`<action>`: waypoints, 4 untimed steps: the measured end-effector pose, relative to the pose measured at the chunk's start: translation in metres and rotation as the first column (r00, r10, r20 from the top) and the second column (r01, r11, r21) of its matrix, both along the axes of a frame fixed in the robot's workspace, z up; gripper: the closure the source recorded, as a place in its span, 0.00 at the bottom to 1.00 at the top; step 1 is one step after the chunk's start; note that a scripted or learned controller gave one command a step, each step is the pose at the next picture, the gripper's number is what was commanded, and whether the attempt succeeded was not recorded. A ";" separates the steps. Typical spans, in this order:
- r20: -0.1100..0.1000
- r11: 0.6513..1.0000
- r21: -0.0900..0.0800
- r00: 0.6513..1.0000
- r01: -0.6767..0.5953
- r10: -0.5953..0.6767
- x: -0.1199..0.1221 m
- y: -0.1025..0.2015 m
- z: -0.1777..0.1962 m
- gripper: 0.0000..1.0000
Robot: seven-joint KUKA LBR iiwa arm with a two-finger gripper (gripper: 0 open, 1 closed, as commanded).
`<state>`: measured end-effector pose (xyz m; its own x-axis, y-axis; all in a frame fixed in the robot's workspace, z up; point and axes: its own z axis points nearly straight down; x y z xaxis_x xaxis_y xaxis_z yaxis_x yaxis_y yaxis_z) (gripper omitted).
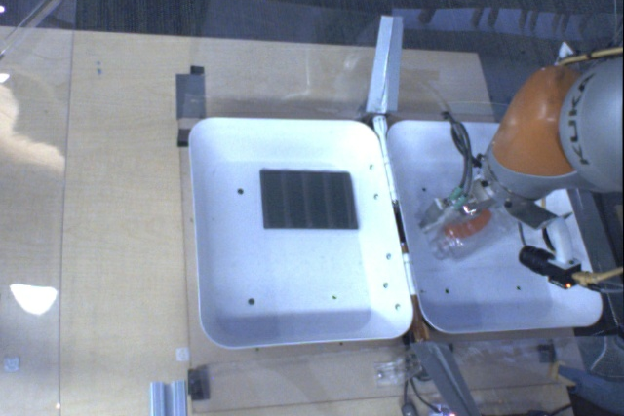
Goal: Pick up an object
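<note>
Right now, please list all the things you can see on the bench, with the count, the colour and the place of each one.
Left bin: one, white, left of centre on the bench.
Dark ribbed panel: one, dark grey, inside the left bin, in its upper middle.
Right bin: one, white, touching the left bin's right side.
Clear object with an orange-red part: one, in the right bin, under the gripper; too blurred to identify.
Metal divider bar: one, grey, above the seam between the bins.
Arm: one, grey with orange band, from the right.
Gripper: one, over the right bin.
</note>
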<state>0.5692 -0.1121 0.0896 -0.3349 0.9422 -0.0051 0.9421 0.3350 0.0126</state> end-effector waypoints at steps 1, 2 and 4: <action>0.011 1.000 -0.002 1.000 -0.002 0.002 0.004 0.000 0.013 1.00; 0.011 1.000 -0.001 1.000 -0.002 0.002 0.004 0.000 0.013 0.00; -0.007 0.986 -0.002 0.986 -0.164 0.164 -0.022 -0.093 0.019 0.00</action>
